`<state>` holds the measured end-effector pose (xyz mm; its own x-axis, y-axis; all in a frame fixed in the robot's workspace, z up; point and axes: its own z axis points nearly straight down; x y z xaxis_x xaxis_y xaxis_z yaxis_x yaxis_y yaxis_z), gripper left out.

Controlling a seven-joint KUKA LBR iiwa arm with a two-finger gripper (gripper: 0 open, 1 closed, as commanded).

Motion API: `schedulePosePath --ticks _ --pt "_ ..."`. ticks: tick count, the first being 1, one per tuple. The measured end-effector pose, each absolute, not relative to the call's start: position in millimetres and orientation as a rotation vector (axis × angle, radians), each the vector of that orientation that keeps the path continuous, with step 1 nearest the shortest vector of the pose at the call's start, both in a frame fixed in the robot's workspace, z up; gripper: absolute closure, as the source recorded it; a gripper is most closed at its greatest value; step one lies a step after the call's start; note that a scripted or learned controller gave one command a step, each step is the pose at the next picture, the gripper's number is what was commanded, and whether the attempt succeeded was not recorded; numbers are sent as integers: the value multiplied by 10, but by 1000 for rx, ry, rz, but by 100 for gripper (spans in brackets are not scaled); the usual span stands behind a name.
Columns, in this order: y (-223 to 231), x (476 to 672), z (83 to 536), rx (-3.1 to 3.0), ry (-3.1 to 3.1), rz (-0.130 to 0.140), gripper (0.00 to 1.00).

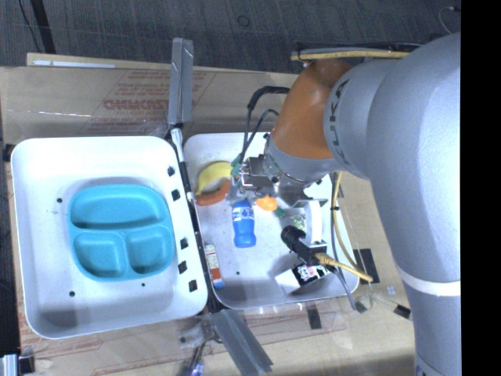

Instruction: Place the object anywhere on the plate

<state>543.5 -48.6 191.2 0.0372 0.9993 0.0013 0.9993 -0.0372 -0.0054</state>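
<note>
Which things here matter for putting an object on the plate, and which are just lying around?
For the job:
- blue plate, in the left bin
- blue bottle, just below the gripper
- the arm

Lying about, all in the right bin:
- yellow fruit
- orange piece
- black item
- small item by the divider

The bench (94, 92) bears two white bins, left (39, 210) and right (258, 284), side by side.

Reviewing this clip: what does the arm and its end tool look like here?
The arm is bulky, rounded and light grey, with an orange band above the wrist. Dark cables loop beside that band down to a compact metallic gripper.
</note>
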Motion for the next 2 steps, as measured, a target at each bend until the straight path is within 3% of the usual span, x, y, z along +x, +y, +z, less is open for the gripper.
schedulePosePath --ticks 1,2 --pt "399 5312 1903 -2132 -2300 7 100" --pt "989 5268 1681 -2040 -2381 9 100"
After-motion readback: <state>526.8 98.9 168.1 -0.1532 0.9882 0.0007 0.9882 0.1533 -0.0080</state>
